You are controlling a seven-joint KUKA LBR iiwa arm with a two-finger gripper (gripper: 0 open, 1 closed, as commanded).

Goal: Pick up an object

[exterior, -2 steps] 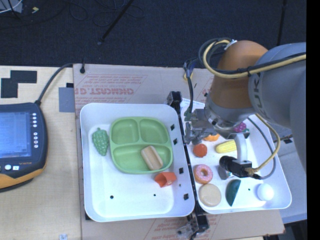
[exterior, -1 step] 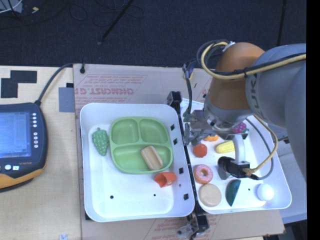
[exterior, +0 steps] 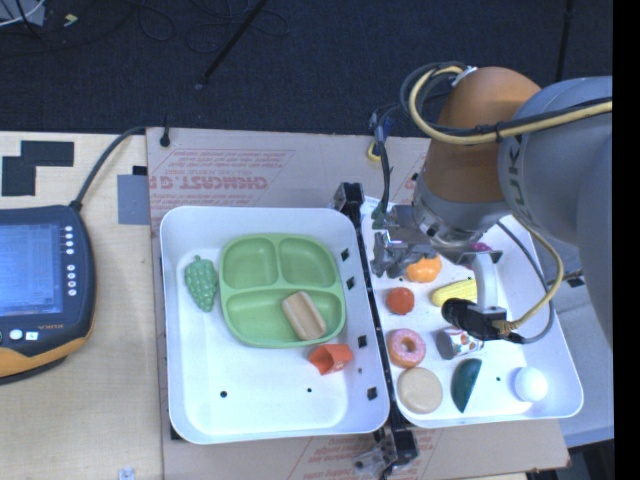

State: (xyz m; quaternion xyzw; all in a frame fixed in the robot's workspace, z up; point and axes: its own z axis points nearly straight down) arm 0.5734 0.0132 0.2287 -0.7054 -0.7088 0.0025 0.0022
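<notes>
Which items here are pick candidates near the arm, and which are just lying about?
In play, right bin, near the gripper:
orange piece
red ball
banana
pink donut

Lying about, left bin and bench:
green divided plate with bread roll
grapes
red cup
teach pendant

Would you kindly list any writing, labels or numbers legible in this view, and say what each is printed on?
Red print on the cardboard sheet beneath the bins: upside down and mirrored, too blurred to read reliably.
Fainter red print on the cardboard's front edge: unreadable.
Screen of the handheld pendant: contents too small to read.
Small can in the right bin: label too small to read.
</notes>
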